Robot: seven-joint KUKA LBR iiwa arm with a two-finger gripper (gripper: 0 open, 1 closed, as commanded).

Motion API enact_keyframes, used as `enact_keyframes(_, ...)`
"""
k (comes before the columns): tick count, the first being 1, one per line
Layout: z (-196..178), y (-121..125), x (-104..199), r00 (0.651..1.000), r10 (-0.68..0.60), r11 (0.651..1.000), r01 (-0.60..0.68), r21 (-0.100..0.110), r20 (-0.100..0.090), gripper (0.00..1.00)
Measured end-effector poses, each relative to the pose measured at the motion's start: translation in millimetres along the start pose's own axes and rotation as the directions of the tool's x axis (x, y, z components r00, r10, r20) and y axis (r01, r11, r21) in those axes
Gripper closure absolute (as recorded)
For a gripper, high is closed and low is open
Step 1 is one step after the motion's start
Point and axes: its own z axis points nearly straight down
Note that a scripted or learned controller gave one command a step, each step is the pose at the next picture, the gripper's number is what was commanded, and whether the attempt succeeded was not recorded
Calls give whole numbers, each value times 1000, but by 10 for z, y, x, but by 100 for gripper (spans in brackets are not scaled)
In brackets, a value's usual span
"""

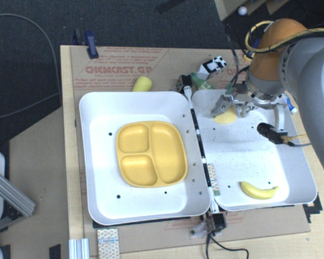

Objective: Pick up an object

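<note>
Reaches in from the right as a grey arm (308,63) with an orange band above the wrist. Ends in the end effector (232,106), low over the far left corner of the right bin (291,166). Cannot tell whether released or clenched; too small and too crowded with metal parts to read. Sits touching or just above a pale yellow object (225,118) on the bin floor, which peeks out on the near side of the end effector. Cannot tell whether grasped or merely lying beneath.

Holds one more thing in that same bin: a banana (258,190), lying flat near the front edge, curved ends turned upward in the view, well apart from the end effector.

Carries, in the left bin (97,144), a yellow divided plate (151,153) with three compartments, lying flat in the middle, turned slightly askew to the bin walls.

Bears, on the counter (119,63) beyond the bins, a small yellow item (142,83) just past the left bin's far rim, a black-and-white figure (214,65) near the far end of the seam between the two bins, and a blue clip (90,43) at the far left corner of the brown board.
</note>
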Motion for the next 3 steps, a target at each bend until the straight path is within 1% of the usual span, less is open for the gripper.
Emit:
enact_keyframes(1, -138, 14, -15, 1000, -1, 1000, 1, -3, 5, 100)
enact_keyframes(2, -135, 11, -14, 1000, -1, 1000, 1, -2, 5, 0)
enact_keyframes(3, 0, -1, 63, 1000, -1, 1000, 1, 1, -1, 0)
